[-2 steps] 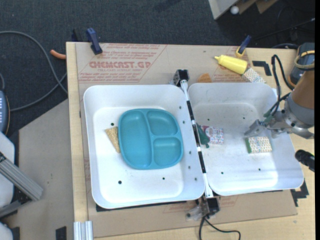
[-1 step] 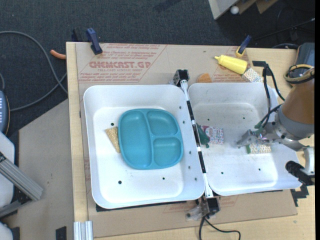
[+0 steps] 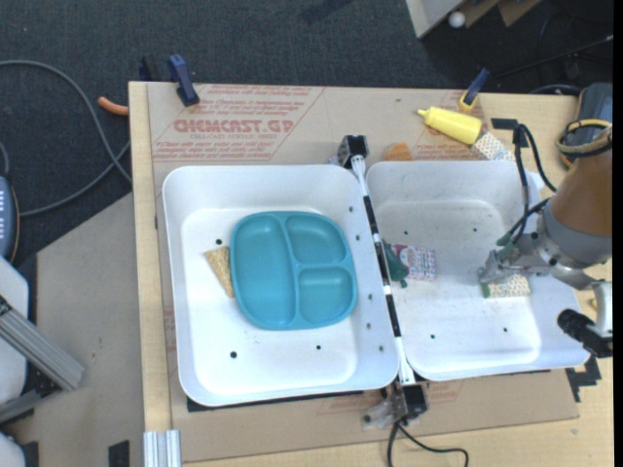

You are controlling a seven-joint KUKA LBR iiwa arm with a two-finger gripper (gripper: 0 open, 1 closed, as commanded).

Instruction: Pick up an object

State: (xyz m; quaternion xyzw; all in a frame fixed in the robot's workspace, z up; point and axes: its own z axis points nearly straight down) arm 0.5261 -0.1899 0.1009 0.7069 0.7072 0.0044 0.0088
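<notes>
In the left bin [image 3: 195, 212] a teal divided plate [image 3: 292, 269] lies flat, with a tan cracker-like piece [image 3: 219, 265] poking out from under its left edge. The right bin [image 3: 438, 188] holds a small printed packet [image 3: 411, 261] near its left wall. A small tan and white item [image 3: 510, 286] lies near that bin's right side. My gripper [image 3: 494, 272] is low in the right bin, right over the left end of that item. The grey and orange arm [image 3: 584, 207] comes in from the right.
A yellow object [image 3: 450, 122] and a small orange piece [image 3: 396, 151] lie on the bench behind the right bin. Blue clamps [image 3: 182, 79] [image 3: 474, 86] sit at the back edge. Black cables [image 3: 526, 163] run along the right bin's far right corner.
</notes>
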